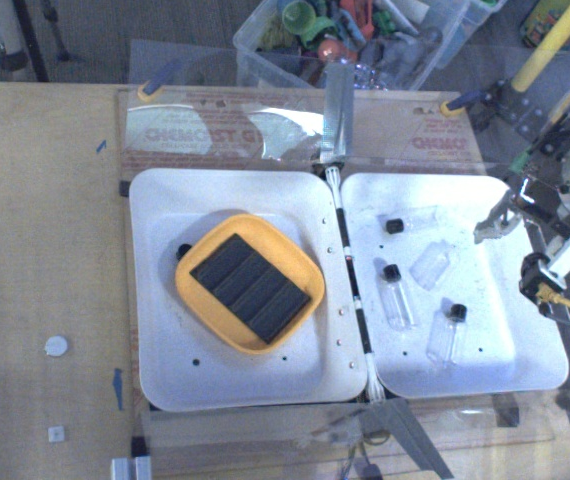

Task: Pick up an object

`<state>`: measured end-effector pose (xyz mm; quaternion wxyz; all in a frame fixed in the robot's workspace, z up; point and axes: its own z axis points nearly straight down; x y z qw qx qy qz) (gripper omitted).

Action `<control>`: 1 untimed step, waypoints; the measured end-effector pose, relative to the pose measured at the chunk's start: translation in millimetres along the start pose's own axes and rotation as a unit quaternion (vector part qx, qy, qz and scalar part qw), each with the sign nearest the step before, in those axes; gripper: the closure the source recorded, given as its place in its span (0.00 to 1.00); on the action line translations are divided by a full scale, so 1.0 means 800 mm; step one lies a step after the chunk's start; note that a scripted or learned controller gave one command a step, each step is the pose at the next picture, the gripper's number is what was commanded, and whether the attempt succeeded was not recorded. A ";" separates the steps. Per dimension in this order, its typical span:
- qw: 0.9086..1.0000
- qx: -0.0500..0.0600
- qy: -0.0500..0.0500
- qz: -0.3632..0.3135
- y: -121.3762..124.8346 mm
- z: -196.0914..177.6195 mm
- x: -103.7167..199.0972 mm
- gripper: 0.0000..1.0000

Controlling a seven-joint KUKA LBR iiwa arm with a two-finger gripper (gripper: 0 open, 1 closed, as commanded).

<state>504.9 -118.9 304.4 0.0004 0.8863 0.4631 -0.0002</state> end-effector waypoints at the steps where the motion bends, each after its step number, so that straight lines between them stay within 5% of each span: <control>1: 0.999 0.001 0.000 -0.039 -0.012 0.162 0.025 0.00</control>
